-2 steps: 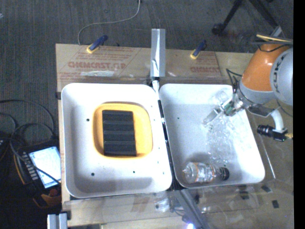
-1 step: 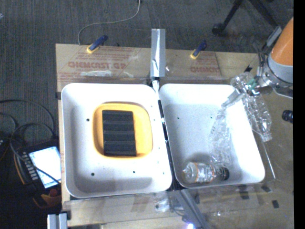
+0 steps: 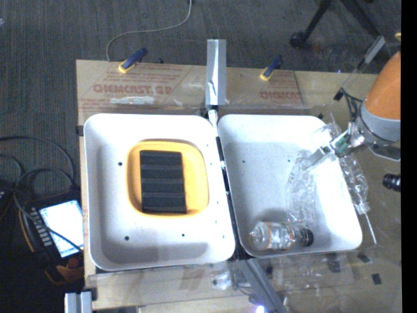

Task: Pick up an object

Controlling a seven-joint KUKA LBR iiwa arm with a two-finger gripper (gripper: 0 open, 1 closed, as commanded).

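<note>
Lying on its side against the near wall of the right bin (image 3: 260, 142), a clear plastic bottle (image 3: 281, 235) with a dark cap shows a rounded, ribbed body. Beyond it, crinkled transparent film (image 3: 303, 184) rises in a glossy strip toward the gripper (image 3: 339, 143) at the bin's far right rim; whether the jaws are clenched or released cannot be told. Across in the left bin (image 3: 104, 142), a rounded yellow tray (image 3: 199, 175) holds a black ridged block (image 3: 163, 181), matte and rectangular.
</note>
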